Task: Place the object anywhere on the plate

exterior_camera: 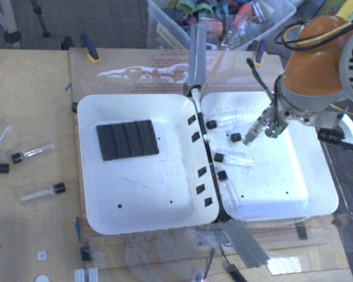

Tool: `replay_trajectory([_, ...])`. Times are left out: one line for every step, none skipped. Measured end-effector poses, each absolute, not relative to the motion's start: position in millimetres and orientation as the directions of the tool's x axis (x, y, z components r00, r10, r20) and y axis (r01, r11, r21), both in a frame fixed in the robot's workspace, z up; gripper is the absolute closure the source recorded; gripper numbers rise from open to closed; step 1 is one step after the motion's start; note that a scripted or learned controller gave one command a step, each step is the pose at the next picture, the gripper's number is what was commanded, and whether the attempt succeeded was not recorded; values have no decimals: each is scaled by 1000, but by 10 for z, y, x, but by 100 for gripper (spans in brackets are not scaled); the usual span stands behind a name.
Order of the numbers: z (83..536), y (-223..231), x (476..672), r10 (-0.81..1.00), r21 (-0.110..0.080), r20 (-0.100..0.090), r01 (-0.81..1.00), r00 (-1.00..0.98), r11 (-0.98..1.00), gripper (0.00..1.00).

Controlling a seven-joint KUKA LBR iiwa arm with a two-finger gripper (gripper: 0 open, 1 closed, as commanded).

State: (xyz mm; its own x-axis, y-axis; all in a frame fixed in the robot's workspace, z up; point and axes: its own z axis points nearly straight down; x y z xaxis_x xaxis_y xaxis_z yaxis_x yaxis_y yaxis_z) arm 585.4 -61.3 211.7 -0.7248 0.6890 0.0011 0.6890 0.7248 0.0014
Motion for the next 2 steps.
replay_trajectory([3017, -445, 6558, 833, 4, -4, 833, -553, 553, 100])
replay_trajectory([4220, 339, 6382, 959, 4, -2, 959, -285, 285, 100])
